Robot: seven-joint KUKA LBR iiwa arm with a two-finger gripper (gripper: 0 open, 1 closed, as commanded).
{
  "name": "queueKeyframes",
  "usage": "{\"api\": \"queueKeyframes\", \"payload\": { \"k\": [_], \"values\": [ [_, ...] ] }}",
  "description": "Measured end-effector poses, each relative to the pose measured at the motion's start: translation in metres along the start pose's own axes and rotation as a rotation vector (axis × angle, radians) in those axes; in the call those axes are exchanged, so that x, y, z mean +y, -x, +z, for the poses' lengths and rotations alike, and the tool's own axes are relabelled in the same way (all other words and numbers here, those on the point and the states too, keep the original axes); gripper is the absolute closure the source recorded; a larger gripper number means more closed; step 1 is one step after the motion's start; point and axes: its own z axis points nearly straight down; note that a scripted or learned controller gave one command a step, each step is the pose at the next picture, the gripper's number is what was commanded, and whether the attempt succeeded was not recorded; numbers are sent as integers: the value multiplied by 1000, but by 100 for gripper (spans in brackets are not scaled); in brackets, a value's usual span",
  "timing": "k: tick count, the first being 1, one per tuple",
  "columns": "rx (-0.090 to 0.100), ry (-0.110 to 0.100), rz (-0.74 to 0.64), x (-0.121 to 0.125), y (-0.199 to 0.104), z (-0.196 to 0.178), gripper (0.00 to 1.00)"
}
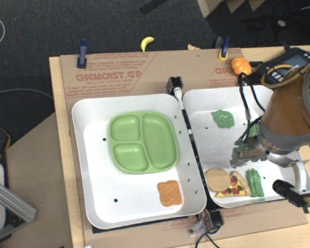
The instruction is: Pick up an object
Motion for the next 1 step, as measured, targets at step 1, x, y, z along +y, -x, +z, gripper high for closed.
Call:
{"api": "queueKeyframes", "payload": {
  "k": [1],
  "values": [
    [-5, 11, 2, -4, -6, 44, 100]
  ]
}}
